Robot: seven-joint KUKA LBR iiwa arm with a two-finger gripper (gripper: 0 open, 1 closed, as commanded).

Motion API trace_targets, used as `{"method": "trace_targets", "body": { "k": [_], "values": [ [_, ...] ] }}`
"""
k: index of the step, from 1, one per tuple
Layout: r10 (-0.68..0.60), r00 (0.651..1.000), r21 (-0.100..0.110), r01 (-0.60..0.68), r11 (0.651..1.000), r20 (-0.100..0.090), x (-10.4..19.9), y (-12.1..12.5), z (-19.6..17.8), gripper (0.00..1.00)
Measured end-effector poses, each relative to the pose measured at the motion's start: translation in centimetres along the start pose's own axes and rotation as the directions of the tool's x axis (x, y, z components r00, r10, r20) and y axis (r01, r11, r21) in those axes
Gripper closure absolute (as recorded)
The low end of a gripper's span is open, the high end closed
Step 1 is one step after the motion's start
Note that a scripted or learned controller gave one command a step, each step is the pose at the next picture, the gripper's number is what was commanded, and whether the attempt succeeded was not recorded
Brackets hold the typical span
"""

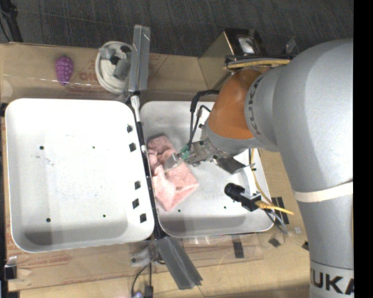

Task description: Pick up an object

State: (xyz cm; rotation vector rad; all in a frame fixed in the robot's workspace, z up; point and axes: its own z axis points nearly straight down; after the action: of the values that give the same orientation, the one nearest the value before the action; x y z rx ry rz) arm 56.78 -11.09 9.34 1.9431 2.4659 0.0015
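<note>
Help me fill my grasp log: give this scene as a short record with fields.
gripper: low in the right bin, at the pink pieces; grasp unclear
pink pieces: clustered near the right bin's left wall
left bin: adjoins the right bin
purple object: outside both bins, beyond the left bin's far edge

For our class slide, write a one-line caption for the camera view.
Grey KUKA arm, end effector at the pink lumps in the right-hand white bin.
</note>
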Motion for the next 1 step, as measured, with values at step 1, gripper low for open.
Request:
{"method": "trace_targets", "body": {
  "k": [1],
  "values": [
    [0.002, 1.0, 0.002, -0.002, 1.0, -0.002, 0.85, -5.42, 0.02, 0.0]
  ]
}}
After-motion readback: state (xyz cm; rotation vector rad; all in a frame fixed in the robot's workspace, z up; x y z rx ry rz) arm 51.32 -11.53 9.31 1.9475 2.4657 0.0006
